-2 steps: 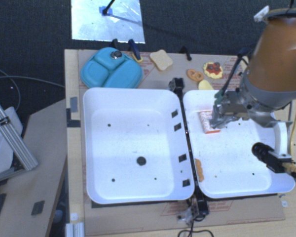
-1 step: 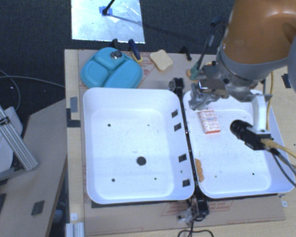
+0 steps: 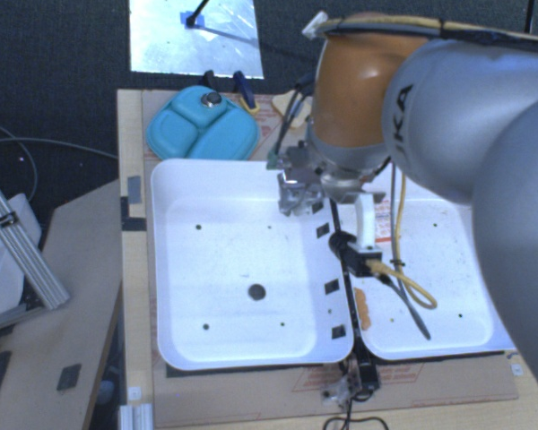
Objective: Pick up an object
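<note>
Zero objects lifted so far, as far as I can see, so the whole pick is basically left to do. The pincer (image 3: pixel 296 200) hangs low over the left bin (image 3: pixel 188 330), up near its 1 o'clock corner by the divider, and nothing shows gripped in it. Honestly can't tell if it's spread or pressed together, the wrist blocks too much.

The only candidate I can see in that bin is a small dark round disc (image 3: pixel 256 291) lying flat on the floor, roughly 7 o'clock from the pincer and well apart from it. Over in the right bin (image 3: pixel 457 267) there's a white-and-red packet (image 3: pixel 382 220) at about 3 o'clock from the pincer, a bit nearer, plus an orange piece (image 3: pixel 362 310) at about 5 o'clock, right by the divider. My guess is it has to move over one of these, drop, close, then lift.
</note>
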### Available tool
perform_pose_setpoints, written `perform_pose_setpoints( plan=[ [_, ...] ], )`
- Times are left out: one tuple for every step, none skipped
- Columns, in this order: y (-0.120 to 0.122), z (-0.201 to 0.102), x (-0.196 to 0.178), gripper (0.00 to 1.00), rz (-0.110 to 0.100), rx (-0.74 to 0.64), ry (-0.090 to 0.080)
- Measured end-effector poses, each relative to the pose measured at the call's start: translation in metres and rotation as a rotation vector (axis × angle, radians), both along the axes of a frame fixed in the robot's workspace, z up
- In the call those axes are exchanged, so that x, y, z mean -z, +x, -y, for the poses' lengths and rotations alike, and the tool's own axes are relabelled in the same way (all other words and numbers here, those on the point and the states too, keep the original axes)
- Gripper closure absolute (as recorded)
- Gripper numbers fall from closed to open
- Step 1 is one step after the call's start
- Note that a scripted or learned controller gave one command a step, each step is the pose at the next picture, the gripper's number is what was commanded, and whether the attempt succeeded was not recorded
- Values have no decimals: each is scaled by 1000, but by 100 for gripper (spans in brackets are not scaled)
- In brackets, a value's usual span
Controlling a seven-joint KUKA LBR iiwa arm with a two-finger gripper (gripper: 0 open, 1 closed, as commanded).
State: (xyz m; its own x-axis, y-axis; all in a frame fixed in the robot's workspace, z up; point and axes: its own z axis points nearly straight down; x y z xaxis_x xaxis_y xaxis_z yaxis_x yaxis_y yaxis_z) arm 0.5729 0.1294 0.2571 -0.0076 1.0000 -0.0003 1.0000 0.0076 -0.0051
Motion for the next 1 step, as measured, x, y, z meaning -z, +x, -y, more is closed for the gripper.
perform_pose_setpoints(
  plan=[
    [23, -6, 129, 100, 1, 6, 0]
  ],
)
